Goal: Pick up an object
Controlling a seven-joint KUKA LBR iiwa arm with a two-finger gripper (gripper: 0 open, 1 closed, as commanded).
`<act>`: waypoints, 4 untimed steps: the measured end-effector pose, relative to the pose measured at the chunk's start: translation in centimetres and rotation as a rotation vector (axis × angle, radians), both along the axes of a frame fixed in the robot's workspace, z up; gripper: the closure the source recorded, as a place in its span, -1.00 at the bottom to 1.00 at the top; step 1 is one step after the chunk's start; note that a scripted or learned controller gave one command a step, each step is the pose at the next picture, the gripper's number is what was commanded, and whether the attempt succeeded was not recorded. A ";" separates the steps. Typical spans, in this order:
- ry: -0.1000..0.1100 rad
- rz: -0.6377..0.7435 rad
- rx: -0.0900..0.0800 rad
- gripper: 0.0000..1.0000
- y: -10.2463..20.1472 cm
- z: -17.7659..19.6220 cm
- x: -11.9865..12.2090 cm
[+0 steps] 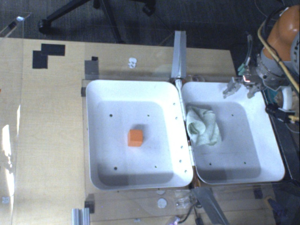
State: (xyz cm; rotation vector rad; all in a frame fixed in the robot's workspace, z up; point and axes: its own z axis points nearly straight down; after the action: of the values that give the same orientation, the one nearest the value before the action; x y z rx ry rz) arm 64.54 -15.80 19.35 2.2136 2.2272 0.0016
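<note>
Two shallow white bins sit side by side on the pale wooden desk (47, 139), touching along a shared middle edge under a grey metal bar (178, 55) that stands at their far side. The left bin (101, 102) holds one thing: a single small orange cube (135, 138), resting flat on the bin floor a little toward the near side of its centre and well apart from every wall. The right bin (262, 139) also holds one thing: a crumpled pale green-white cloth (203, 127), bunched against the wall it shares with the left bin.

One arm (281, 36), grey with an orange band, reaches in beside the far right corner of the right bin. Its pincer (241, 88) hangs over that bin's far rim, well apart from the cloth and farther still from the cube. Two grey fingers (229, 87) splay outward with a clear gap between them, so the pincer stands spread moderately wide. Nothing lies between the fingers and they touch no object in the bin; whether a fingertip brushes the bin's rim I cannot tell.

On the desk beyond the left bin lie two black tape patches (47, 54) and one small white scrap (132, 62). Past the desk's far edge, the black legs of a chair base (98, 3) spread on dark carpet.
</note>
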 end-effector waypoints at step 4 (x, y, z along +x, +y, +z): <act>-0.007 0.225 -0.002 -1.00 1.7 -10.6 -0.1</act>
State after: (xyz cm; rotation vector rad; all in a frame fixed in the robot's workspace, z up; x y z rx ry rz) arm 64.49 -14.12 8.80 1.9454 2.4564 0.0073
